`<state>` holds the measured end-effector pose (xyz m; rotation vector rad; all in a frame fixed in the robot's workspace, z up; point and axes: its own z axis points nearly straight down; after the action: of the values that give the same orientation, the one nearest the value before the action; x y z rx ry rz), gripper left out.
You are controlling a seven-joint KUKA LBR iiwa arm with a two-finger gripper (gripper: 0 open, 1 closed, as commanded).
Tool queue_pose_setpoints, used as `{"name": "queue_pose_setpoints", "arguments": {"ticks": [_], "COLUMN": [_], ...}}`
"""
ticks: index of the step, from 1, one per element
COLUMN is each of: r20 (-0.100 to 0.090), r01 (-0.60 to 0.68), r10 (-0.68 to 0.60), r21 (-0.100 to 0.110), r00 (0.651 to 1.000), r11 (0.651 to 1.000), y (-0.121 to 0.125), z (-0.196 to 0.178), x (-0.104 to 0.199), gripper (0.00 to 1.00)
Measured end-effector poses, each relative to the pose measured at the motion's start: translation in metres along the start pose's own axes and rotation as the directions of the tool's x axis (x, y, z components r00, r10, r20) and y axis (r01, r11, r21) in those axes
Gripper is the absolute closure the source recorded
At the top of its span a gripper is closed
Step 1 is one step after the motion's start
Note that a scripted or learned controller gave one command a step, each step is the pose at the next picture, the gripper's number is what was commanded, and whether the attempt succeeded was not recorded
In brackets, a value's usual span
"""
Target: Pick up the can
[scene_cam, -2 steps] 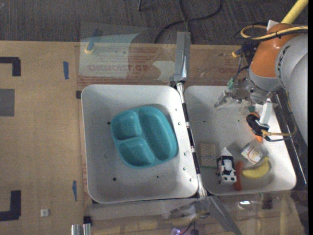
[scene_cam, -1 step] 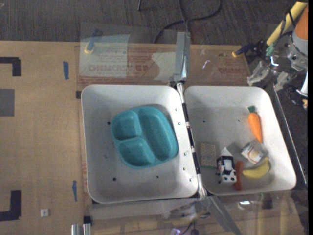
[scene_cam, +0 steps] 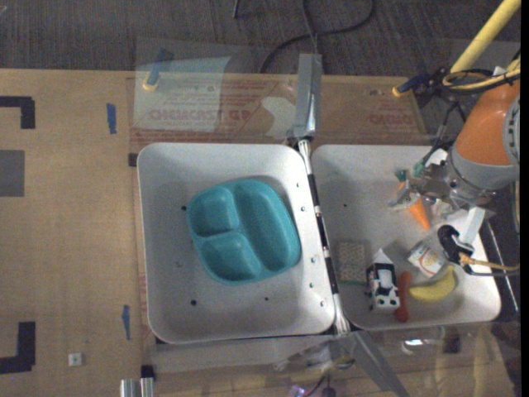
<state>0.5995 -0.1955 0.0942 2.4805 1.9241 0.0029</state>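
Camera view shows the can [scene_cam: 426, 257], pale with an orange mark on its label too small to read, lying in the right bin [scene_cam: 347, 172] just behind the banana [scene_cam: 434, 288]; the gripper [scene_cam: 417, 190] hangs farther behind the banana, over an orange piece [scene_cam: 419, 213]; whether it is open or closed cannot be told; red print on the cardboard [scene_cam: 364, 114] is too blurred to read.

White bins [scene_cam: 165, 296]: I count two.
Teal divided plate [scene_cam: 244, 230]: one.
Banana [scene_cam: 434, 289]: one.
Red stick [scene_cam: 402, 298]: one.
Black-and-white carton [scene_cam: 381, 283]: one.
Speckled pad [scene_cam: 351, 261]: one.
Orange piece [scene_cam: 420, 214]: one.
Pale labelled item [scene_cam: 426, 257]: one; I cannot tell whether it is the can.
Things in all, bins aside: I make it seven.
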Motion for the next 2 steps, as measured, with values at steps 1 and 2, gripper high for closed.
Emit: {"name": "queue_pose_setpoints", "arguments": {"ticks": [1,2], "r20": [-0.001,-0.011], "r01": [-0.026,-0.16], "r10": [0.026,0.16], "r21": [0.003,-0.002], "r00": [1.0,0.987], "r11": [1.0,0.987], "y": [-0.02,-0.058], "z": [-0.035,0.005], "x": [-0.019,-0.023], "gripper": [0.0,0.0]}}
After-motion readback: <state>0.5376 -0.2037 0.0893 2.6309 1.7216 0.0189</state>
